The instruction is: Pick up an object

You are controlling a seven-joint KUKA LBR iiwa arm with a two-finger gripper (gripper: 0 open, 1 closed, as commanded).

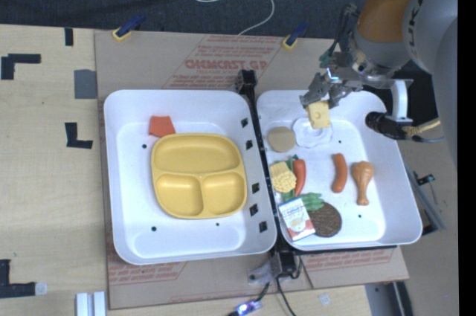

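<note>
Nearest lies a small printed carton [296, 218] in the right white bin [387, 229]. Higher up, the gripper [321, 100] pinches a pale yellow cheese-like wedge [319, 115]: light, stiff, probably slippery; flat faces grip best.

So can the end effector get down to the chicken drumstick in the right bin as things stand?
Probably not yet: the end effector carries a yellow cheese piece. The drumstick itself lies apart from the sausage, open from above.

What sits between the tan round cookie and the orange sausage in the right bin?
In the camera view, bare white bin floor separates the tan round cookie from the orange sausage; nothing lies between them.
</note>
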